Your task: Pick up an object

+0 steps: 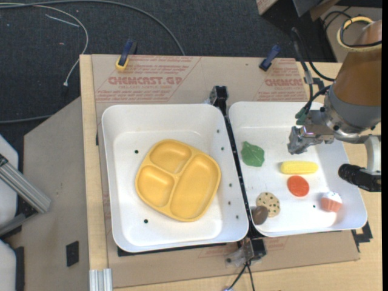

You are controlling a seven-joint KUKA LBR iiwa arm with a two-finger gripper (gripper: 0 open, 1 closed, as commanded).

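Note:
The right bin (267,119) holds a green leafy piece (253,154), a yellow corn-like piece (299,167), a red round piece (297,186), a chocolate-chip cookie (268,203), a brown piece (259,215) and a pink-and-white cupcake (331,203). My gripper (301,139) hangs over the upper right of this bin, just above the yellow piece. I see nothing between its fingers.
The left bin (121,132) holds a yellow divided plate (177,179). Blue clamps (125,53) (270,57) pin the cardboard at the back. A black part (357,176) of the arm sticks out over the right bin's right rim. Cables lie on the dark floor behind.

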